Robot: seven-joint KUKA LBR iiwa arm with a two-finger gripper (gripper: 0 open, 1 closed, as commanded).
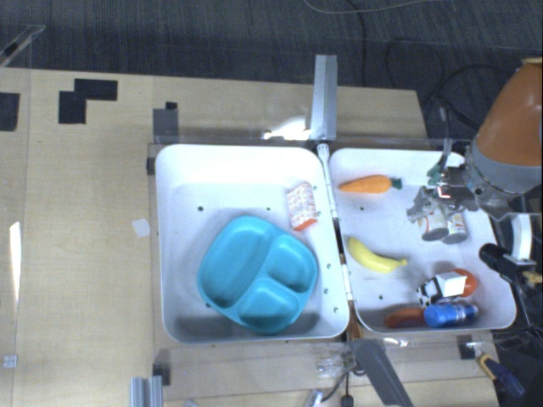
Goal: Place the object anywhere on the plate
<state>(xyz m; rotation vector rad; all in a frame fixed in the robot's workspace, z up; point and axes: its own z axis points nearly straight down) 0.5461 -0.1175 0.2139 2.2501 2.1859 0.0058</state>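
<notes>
Blue divided plate (259, 282) sits in the left bin (182, 227), low and centre, three compartments, tilted a bit toward the near wall. Small red-and-white packet (300, 206) lies just beside the plate's upper right, against the wall between bins. Grey arm (509, 134) with the orange band enters from the right edge and hangs over the right bin's (501, 312) far right part, wrist pointing down and left. Pincer (437, 214) is low over the bin floor, near a small pale item under it; whether the jaws are wide, narrow or gripping cannot be told, too blurred. Right bin contents: orange carrot (367, 185) near the top, well apart from the pincer; yellow banana (374, 258) at mid left; a white, black and orange object (447, 286) lower right; blue bottle (450, 315) and a dark red piece (404, 317) along the near wall, touching end to end. Light wood tabletop (76, 253) around both bins.
</notes>
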